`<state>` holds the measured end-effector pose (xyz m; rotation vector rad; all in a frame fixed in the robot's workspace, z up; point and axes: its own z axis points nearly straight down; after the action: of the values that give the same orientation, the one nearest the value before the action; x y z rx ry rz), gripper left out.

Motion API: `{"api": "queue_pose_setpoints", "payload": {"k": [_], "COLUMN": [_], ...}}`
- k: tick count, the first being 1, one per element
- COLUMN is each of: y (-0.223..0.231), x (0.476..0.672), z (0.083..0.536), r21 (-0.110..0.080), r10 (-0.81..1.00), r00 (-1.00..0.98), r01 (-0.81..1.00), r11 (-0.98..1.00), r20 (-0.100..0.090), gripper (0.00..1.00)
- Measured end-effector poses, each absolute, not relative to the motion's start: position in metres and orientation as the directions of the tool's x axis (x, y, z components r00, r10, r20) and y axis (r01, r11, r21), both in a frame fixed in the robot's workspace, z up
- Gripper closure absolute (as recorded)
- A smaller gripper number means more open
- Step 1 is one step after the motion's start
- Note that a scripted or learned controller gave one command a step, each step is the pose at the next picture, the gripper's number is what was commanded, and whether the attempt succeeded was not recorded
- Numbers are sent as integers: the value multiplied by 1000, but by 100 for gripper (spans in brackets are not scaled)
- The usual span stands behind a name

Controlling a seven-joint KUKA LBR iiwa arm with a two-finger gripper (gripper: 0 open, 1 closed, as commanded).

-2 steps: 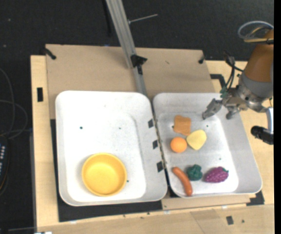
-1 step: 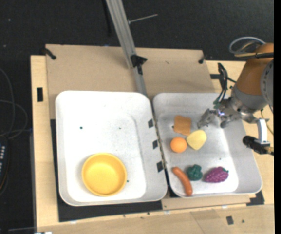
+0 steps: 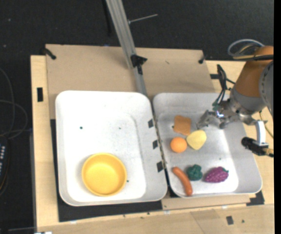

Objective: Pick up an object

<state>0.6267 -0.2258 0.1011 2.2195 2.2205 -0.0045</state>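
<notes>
The right bin holds a brown bread slice, an orange, a pale yellow potato-shaped piece, a red-orange sausage, a green broccoli piece and a purple grape bunch. My gripper hangs over the right bin's upper middle, just right of the bread slice and above the yellow piece. Its fingers look spread, with nothing between them.
The left bin contains a yellow bowl at its lower middle. A grey metal pole slants across the back toward the divide between the bins. The grey and orange arm enters from the right.
</notes>
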Motion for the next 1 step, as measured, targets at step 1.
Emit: {"api": "queue_pose_setpoints", "payload": {"k": [1], "y": [-227], "x": [628], "z": [114], "r21": [4], "r10": [1000], "r00": [-2], "r01": [1000], "r11": [2], "r20": [-6], "gripper": [100]}}
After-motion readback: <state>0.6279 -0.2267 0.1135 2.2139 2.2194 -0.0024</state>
